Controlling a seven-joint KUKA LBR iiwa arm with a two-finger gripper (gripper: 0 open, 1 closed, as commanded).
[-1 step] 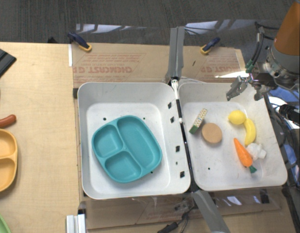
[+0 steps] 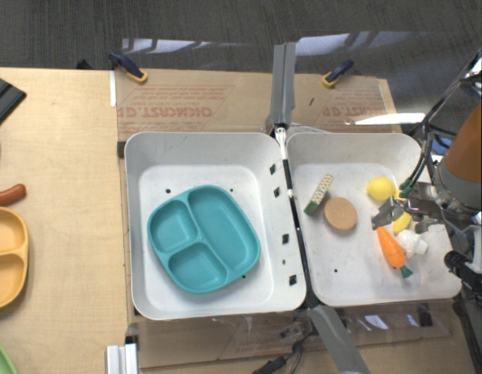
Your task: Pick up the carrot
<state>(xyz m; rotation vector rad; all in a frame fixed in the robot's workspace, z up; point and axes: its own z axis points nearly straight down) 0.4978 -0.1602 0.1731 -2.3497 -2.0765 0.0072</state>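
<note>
A teal divided plate [image 2: 203, 238] is held by the left bin [image 2: 139, 209]. Beside it, the right bin [image 2: 342, 283] holds a carrot [image 2: 391, 248], lemon [image 2: 380, 188] and tan disc [image 2: 341, 213] — the gripper [image 2: 398, 212] is seen just above the carrot, its grip not discernible.

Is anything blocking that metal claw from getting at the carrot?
Nothing visible lies between them. The gripper hangs just above the carrot's upper end in the right bin. A yellow piece and a white piece crowd the carrot's right side, so they may get bumped.

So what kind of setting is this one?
Probably a robot lab bench for pick tests: two shallow white plastic bins side by side, toy food such as the orange plastic carrot, and clamped brown cardboard behind.
</note>
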